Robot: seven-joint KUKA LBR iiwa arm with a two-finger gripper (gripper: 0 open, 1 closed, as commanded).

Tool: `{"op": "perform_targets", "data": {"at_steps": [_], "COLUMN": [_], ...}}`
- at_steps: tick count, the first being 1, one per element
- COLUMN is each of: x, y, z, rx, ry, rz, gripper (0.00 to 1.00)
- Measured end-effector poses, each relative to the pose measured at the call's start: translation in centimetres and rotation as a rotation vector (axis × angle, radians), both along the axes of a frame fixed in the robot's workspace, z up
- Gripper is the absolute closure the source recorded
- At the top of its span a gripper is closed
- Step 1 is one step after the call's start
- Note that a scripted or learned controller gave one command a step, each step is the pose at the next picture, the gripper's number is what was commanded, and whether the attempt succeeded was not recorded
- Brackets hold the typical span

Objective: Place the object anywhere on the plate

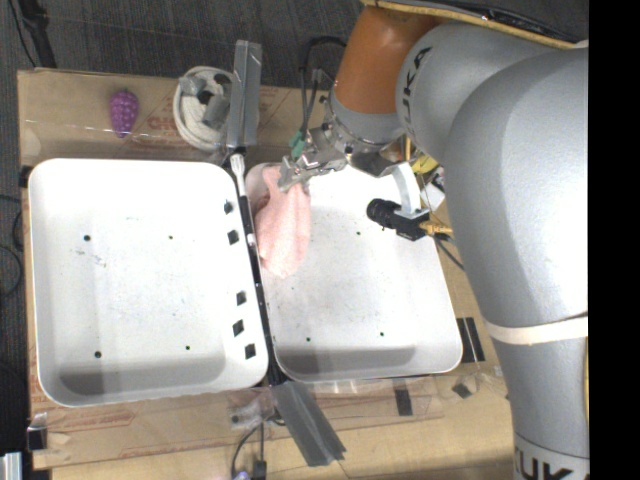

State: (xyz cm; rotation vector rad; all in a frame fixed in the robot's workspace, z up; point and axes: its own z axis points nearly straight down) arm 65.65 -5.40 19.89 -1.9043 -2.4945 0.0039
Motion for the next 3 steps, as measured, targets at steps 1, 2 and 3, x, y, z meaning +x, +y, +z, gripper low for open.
{"op": "perform_targets", "data": {"at_steps": [1, 2, 3], "x": [0.0, -1.9, -2.7], "y": [0.1, 5.2, 9.8], "z": [3.3, 2.3, 3.4], "rx": [0.000, 0.001, 0.002], "ry": [-0.002, 0.001, 0.001], "rz": [0.009, 0.415, 0.821], "gripper": [1.00, 1.00, 1.00]}}
